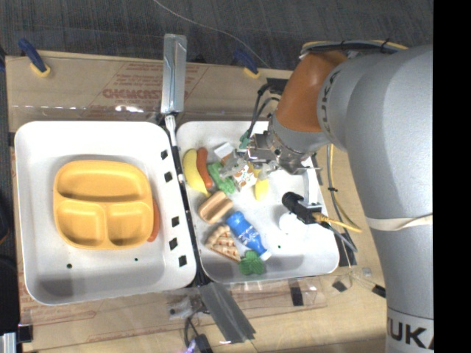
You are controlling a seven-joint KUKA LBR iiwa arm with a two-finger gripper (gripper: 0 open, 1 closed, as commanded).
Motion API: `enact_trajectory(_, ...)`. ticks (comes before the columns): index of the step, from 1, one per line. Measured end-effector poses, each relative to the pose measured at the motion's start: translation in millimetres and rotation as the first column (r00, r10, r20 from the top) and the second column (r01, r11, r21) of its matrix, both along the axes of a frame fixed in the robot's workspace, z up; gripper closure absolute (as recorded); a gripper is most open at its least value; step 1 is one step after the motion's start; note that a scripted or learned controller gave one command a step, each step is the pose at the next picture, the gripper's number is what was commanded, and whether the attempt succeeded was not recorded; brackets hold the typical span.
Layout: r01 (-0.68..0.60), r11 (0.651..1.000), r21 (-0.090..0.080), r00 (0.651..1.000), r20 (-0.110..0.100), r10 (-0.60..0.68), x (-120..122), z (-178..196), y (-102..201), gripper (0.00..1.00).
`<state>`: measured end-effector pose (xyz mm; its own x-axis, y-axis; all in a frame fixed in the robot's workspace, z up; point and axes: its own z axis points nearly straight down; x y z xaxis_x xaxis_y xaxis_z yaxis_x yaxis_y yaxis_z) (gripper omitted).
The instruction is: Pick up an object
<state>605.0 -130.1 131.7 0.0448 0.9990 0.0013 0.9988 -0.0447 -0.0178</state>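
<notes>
- Nearest in the right bin [324,259] lie broccoli [252,265], a waffle [224,243] and a blue bottle [245,232].
- Farther back, the pincer [255,155] hangs low over the pile by the banana [192,169]; whether it grips anything, I cannot tell.
- This looks like the grasp step; next comes a straight lift.

The claw [254,162] hangs over the back of the right bin [309,259], among a heap of toy food. Just to its left lie a banana [191,169] and a hot dog [215,207]; nearer the front — a bottle [245,234], a waffle [224,244] and broccoli [252,265]. Well off to the left, the left bin [37,197] holds a tray [103,203].
</notes>
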Motion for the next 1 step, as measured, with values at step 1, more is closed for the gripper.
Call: enact_trajectory(1,0.226,0.974,-0.003,0.974,0.019,-0.226,1.0,87.7,20.9,0.00)
